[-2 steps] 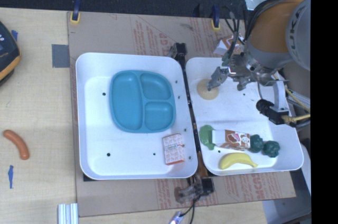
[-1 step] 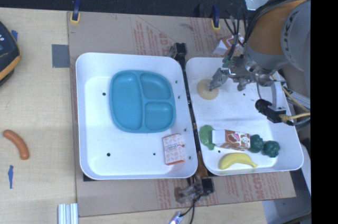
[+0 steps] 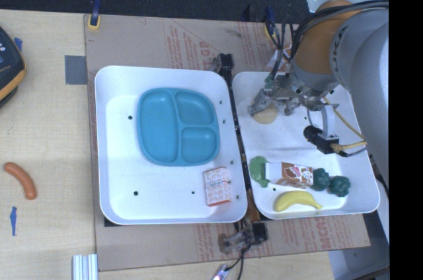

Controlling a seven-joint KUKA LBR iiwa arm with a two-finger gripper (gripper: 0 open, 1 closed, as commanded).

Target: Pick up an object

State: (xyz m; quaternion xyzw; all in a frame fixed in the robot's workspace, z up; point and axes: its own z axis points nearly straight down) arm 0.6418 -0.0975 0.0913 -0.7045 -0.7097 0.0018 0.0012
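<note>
My gripper point(image 3: 272, 104) hangs low over the far left part of the right bin point(image 3: 291, 137), right above a small tan round object point(image 3: 265, 116) that peeks out under the fingers. Along the near side of the same bin lie a green leafy toy point(image 3: 257, 170), a flat brown-and-white packet point(image 3: 291, 174), a dark green broccoli point(image 3: 334, 183) and a yellow banana point(image 3: 295, 201). In the left bin point(image 3: 119, 193) rests a blue divided plate point(image 3: 178, 126) with a small red-and-white packet point(image 3: 217, 185) near its front right.
A toy sausage point(image 3: 21, 179) lies on the wooden bench left of the bins. A dark device with a yellow edge point(image 3: 9, 64) sits at the far left. Clips and cables point(image 3: 223, 63) stand between the bins at the back and front.
</note>
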